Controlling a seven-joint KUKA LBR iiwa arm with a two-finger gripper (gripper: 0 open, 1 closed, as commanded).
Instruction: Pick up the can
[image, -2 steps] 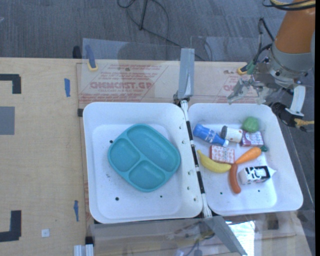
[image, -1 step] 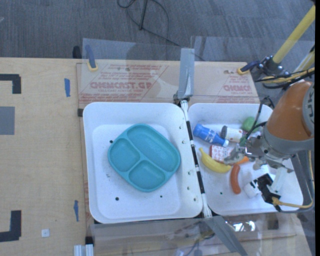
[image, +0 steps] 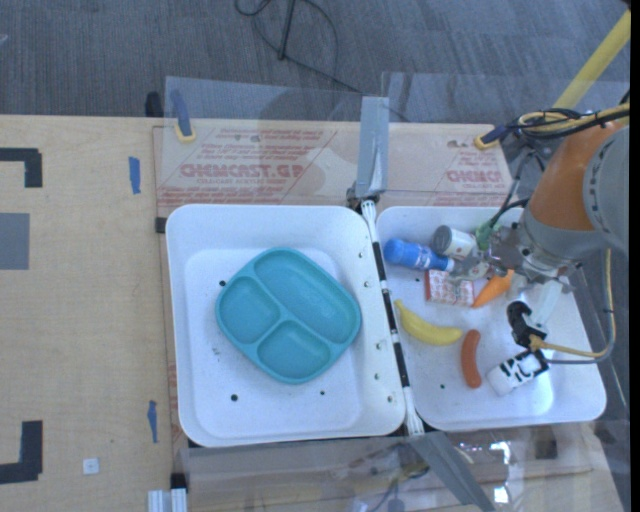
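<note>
The can (image: 454, 241) is small and silver and lies on its side near the back of the right bin (image: 580, 400). A blue bottle (image: 412, 254) lies just left of it. My gripper (image: 482, 264) is low in the right bin, just right of the can and slightly in front of it, above a red-and-white packet (image: 448, 289) and an orange carrot (image: 491, 290). The grey arm with its orange band (image: 560, 185) comes in from the right. Nothing shows as held.
A yellow banana (image: 428, 327) and a reddish sausage (image: 470, 357) lie in the front half of the right bin. The left bin (image: 200, 400) holds a teal divided plate (image: 288, 313). A raised divider (image: 385, 310) runs between the bins.
</note>
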